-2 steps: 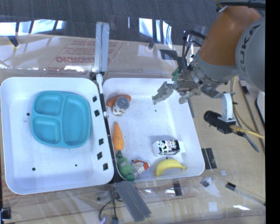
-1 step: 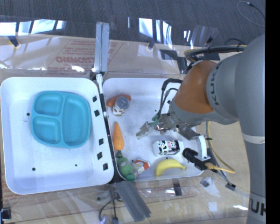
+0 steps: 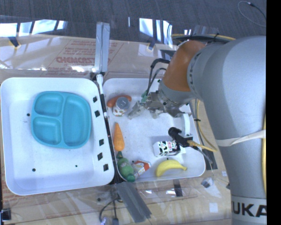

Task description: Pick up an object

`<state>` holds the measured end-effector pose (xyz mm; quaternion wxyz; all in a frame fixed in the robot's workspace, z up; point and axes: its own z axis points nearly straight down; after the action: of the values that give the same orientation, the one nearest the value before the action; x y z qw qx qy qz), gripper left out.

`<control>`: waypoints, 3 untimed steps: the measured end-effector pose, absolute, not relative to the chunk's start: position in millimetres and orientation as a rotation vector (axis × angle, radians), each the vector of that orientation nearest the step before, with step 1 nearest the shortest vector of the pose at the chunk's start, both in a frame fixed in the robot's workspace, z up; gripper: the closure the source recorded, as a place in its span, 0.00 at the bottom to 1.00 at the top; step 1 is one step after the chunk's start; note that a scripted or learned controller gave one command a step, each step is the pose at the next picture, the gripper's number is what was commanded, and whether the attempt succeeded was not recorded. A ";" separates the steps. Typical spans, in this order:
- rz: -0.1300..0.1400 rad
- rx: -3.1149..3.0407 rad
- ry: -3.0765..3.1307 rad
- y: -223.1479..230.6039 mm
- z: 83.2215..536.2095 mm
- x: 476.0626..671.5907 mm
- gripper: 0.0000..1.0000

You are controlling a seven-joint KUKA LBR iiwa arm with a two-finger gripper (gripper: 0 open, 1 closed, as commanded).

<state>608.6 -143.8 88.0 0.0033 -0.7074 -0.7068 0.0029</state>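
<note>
My gripper [image 3: 143, 113] hangs over the back part of the right bin [image 3: 145, 86], open, with nothing between its fingers. Just left of its left fingertip [image 3: 131, 115] lies a small orange and brown can-like toy [image 3: 121, 103]. A carrot [image 3: 118, 137] lies along the bin's left wall. At the front are a green toy [image 3: 126, 169], a red and white packet [image 3: 142, 165] and a banana [image 3: 170, 167]. A small cow-patterned carton [image 3: 164, 148] sits right of the middle, under the wrist.
The left bin [image 3: 14, 139] holds a blue divided plate [image 3: 62, 119]. The grey arm [image 3: 234, 107] covers the right bin's right side. White floor shows between the carrot and the carton.
</note>
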 end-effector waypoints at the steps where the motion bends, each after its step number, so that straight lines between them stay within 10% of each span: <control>1: 0.005 -2.167 -2.267 -129.3 89.2 653.2 0.00; 2: 0.006 -2.127 -2.302 -151.9 131.4 626.1 0.00; 3: 0.006 -2.062 -2.363 -123.7 88.4 655.8 0.00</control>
<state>655.8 -123.7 88.4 0.0026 -0.6573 -0.7536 0.0018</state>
